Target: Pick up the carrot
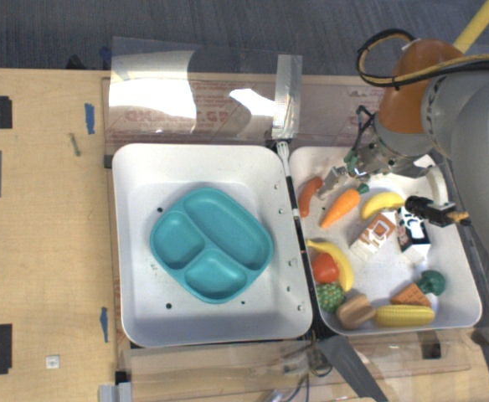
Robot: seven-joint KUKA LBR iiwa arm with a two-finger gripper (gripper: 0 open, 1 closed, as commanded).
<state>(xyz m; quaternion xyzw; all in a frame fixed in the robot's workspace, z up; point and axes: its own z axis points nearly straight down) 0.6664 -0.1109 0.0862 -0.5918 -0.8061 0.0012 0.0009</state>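
Observation:
The carrot (pixel 339 208) is orange with a green top and lies tilted in the far left part of the right bin (pixel 466 304). My gripper (pixel 353 169) hangs just above and behind the carrot's green end, under the orange wrist band (pixel 414 90). Nothing is visibly held by it. The arm's grey body covers the bin's far right corner.
Around the carrot lie a red-orange piece (pixel 309 195), a banana (pixel 381 203), a small white and orange box (pixel 377 231), a second banana (pixel 332 253), a tomato (pixel 326 269) and corn (pixel 404 315). The left bin (pixel 136 182) holds a teal divided plate (pixel 212 242).

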